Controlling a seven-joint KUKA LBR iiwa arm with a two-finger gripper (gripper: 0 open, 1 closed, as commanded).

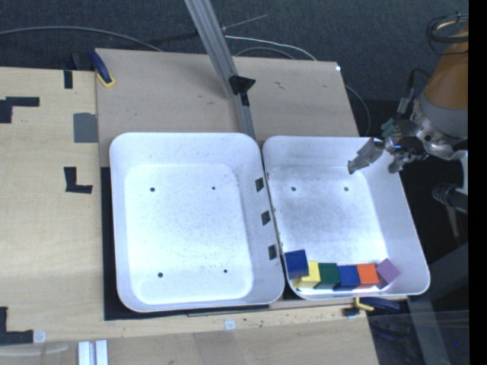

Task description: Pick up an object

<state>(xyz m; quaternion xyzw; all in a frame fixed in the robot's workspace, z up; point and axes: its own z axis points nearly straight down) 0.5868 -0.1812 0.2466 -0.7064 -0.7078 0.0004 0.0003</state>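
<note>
Right bin point(396, 204): blocks point(338, 274) far from claw point(378, 158)

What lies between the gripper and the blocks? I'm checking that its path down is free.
In the camera view, bare white floor of the right bin lies between the gripper at its far right rim and the blocks along its near wall.

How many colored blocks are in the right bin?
6, in a row along the near wall: blue on yellow, then green, blue, orange, purple. Others may be hidden.
</note>
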